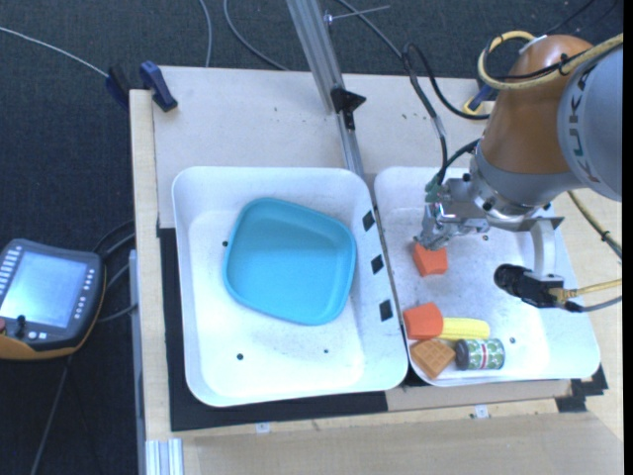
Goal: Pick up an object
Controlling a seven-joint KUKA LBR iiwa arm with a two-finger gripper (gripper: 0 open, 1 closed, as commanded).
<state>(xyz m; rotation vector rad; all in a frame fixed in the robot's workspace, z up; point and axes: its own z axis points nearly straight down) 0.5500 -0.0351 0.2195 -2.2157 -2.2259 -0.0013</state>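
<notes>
Two shallow white bins are sitting side by side on the bench, the left bin toward the middle of the frame and the right bin toward the right. A blue plate is lying in the left bin, taking up much of its floor and tilting a little toward the upper left.

The grey arm with its orange band is reaching in from the upper right of the frame and is hanging over the right bin. Its gripper is pointing down at the upper left part of that bin, just above a small orange block. The fingertips are appearing to touch the top of the block, but whether the fingers are spread or pinching it cannot be told from this angle.

Lower in the right bin, near its bottom left corner, four more things are lying close together: an orange-red block, a yellow piece just to its right, a tan waffle-like piece below them, and a small dark can lying on its side beside the tan piece.

At the far left of the frame, off the bench, a handheld control pendant with a lit screen is resting on the dark floor. A blue clamp is gripping the bench's upper left corner.
</notes>
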